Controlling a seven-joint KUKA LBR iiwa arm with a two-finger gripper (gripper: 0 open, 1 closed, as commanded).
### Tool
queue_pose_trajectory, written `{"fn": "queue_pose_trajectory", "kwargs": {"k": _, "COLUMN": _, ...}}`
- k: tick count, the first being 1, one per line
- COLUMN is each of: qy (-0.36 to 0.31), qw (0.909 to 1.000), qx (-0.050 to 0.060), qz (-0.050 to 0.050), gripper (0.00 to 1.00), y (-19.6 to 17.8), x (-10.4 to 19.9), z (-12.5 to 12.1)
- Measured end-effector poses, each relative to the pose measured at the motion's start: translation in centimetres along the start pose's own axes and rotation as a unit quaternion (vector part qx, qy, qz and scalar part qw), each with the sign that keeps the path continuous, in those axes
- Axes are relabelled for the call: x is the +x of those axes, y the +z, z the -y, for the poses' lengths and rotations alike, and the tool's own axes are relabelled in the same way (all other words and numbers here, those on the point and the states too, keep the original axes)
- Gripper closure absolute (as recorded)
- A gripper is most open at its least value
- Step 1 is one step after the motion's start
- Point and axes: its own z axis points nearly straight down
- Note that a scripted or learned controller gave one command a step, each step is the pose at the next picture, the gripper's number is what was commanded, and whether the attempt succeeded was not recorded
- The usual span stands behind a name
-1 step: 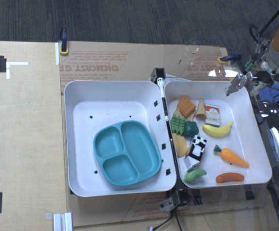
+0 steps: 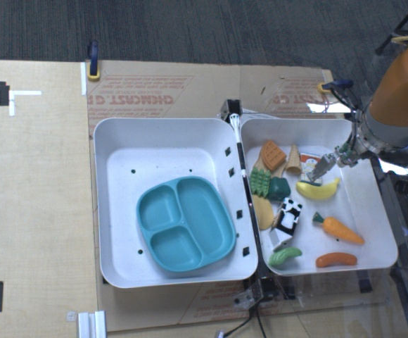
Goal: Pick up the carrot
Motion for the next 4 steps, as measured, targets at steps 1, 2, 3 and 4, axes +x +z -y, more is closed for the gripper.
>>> {"fn": "queue_pose_trajectory", "kwargs": {"k": 1, "qy": -0.026, "qw": 0.9997, "qx": 0.000, "qz": 0.000, "gripper": 0.00, "y": 4.1, "x": 3.0, "z": 9.2}}
{"fn": "queue_pose_trajectory", "kwargs": {"k": 2, "qy": -0.077, "qw": 0.9970, "qx": -0.001, "qz": -0.001, "gripper": 0.00, "y": 4.1, "x": 6.1, "z": 10.4}}
{"fn": "queue_pose_trajectory", "kwargs": {"k": 3, "qy": -0.074, "qw": 0.9973, "qx": -0.003, "qz": 0.001, "gripper": 1.00, "y": 3.2, "x": 5.9, "z": 10.3}}
{"fn": "queue_pose_trajectory", "kwargs": {"k": 4, "qy": 0.027, "qw": 0.9996, "qx": -0.001, "qz": 0.001, "gripper": 1.00, "y": -3.4, "x": 9.4, "z": 5.9}}
